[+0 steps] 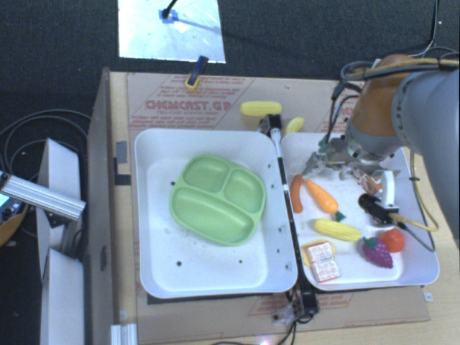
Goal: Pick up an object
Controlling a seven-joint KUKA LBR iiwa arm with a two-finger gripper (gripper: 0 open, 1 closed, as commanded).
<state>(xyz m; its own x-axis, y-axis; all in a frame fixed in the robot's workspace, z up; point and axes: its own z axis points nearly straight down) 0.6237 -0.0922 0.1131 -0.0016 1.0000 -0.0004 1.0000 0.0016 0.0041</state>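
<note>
Arm in from the right, hand (336, 157) over the far part of the right bin (424, 261). Can't tell from this view whether it's apart or together; nothing visibly in it.

Candidates all in the right bin: carrot (321, 196) just near-side of the hand, corn cob (337, 229) nearer, grapes (377, 253) touching tomato (392, 240), cracker box (322, 260) at the near edge. Left bin (154, 264) holds a green divided plate (217, 200).

Carrot looks like the target. Smooth tapered plastic, will likely squirt out; I'd close across the thick middle, square to its long axis, straight down. Keep off the bin divider.
</note>
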